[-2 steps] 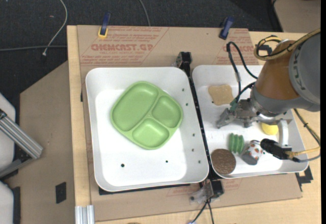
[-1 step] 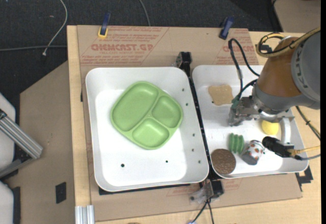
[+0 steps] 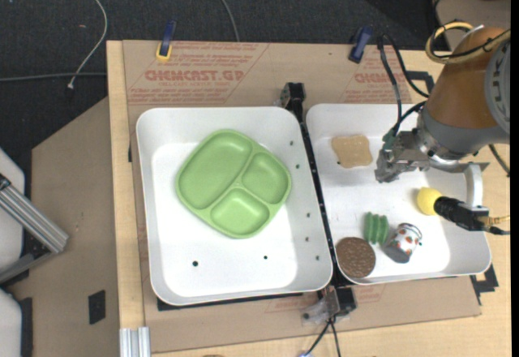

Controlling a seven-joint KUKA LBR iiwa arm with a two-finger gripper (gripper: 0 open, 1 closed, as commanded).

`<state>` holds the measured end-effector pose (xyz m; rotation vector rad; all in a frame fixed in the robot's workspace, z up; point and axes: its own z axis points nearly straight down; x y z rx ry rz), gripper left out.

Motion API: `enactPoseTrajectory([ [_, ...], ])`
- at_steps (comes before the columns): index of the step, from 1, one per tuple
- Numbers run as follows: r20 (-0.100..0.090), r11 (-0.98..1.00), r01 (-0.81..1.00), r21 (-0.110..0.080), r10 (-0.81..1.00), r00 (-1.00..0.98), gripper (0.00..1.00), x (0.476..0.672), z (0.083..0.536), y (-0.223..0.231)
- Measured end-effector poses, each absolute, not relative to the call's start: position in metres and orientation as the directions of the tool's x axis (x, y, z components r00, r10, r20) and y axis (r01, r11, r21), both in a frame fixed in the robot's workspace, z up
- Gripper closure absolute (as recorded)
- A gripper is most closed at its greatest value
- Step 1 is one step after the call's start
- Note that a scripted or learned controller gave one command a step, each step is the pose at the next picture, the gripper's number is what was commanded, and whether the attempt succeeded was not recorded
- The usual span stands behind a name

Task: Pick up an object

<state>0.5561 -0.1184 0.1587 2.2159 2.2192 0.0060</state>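
Pincer [image 3: 389, 167]: low over the right bin [image 3: 454, 266]; from here I cannot tell its opening, nothing seen held.
Nearest thing: tan sponge [image 3: 353, 150], just beside it toward the left bin [image 3: 162, 185], roughly square.
Room: bare floor around; divider wall near beyond it.

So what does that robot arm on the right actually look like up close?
The arm is a thick, rounded grey tube with a glossy orange band above the wrist. At its end sits a small, dark grey metal gripper. Black cables loop along the arm, and a yellow-ringed one curls behind it.
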Motion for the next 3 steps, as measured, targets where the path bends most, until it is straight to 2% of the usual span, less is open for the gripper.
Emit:
enactPoseTrajectory([
  [1, -0.001, 0.001, 1.000, 0.005, 1.000, -0.001, 1.00, 0.560, 0.202, -0.121],
  [2, 0.000, 0.001, 1.000, 0.004, 1.000, -0.001, 1.00, 0.561, 0.222, -0.121],
  [3, 0.004, 0.007, 1.000, -0.002, 1.000, -0.007, 1.00, 0.552, 0.227, -0.057],
])
